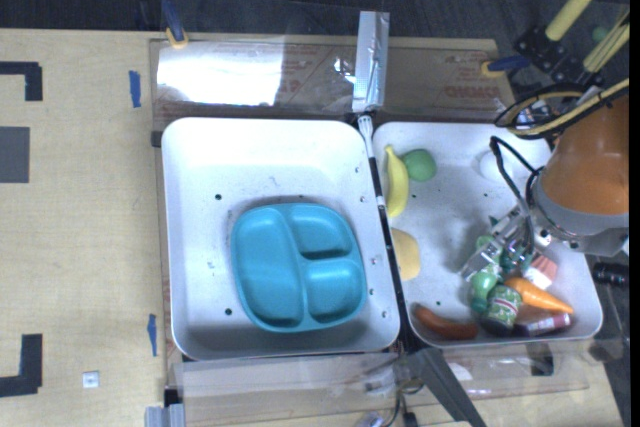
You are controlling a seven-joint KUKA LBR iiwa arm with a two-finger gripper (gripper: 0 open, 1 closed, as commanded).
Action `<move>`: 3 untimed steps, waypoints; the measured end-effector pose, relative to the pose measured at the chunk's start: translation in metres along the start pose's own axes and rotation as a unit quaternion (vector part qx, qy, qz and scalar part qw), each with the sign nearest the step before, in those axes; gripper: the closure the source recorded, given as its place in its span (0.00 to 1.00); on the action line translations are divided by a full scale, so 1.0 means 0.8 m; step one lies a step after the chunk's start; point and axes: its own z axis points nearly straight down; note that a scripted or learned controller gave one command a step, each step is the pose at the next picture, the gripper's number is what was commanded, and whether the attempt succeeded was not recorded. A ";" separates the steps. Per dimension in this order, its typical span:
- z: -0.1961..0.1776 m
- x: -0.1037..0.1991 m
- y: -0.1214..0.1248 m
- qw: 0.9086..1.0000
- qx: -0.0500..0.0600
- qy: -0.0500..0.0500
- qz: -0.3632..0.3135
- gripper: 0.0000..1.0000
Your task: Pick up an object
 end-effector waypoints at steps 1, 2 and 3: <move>-0.106 0.078 0.127 0.995 0.006 0.006 0.101 1.00; -0.128 0.056 0.192 0.979 0.007 0.005 0.203 1.00; -0.120 -0.037 0.227 0.993 0.007 0.005 0.119 1.00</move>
